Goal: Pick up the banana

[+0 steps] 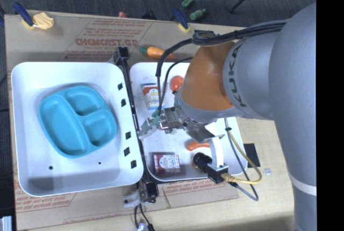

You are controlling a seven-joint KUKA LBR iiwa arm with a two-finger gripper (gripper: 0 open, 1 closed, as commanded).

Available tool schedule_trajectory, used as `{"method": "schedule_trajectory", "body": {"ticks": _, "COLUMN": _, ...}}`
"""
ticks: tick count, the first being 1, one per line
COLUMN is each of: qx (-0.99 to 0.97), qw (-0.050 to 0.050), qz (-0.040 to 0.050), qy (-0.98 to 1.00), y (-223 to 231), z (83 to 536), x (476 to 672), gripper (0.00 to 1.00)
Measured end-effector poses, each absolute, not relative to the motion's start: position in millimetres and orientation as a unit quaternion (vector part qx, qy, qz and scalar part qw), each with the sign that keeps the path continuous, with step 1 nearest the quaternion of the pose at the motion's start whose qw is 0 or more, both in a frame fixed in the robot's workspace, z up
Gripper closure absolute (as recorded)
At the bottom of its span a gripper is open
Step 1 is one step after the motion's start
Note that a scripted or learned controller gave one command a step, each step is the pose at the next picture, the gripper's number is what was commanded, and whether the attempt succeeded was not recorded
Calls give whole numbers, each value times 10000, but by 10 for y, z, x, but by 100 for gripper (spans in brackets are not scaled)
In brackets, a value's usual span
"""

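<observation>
Across the bench, my arm crowded the right bin; I couldn't tell the grip state, and feared grabbing the box instead of any banana.

Blue divided tray in a white bin (grey arm banded orange)

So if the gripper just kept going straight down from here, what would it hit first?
Probably the white floor of the right bin. The gripper points down near that bin's left wall, between the small carton and the dark red packet. Depth is unclear, so it might clip either.
</observation>
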State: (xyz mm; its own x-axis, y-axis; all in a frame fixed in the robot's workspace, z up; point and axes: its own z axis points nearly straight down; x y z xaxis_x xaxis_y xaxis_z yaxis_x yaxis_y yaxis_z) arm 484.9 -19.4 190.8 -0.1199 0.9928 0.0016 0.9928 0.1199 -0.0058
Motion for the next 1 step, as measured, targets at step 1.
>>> {"method": "schedule_trajectory", "body": {"ticks": 1, "qx": -5699, "qw": 4, "qz": 6, "qy": -8217, "y": -315, "z": 1916, "x": 5464, "gripper": 0}}
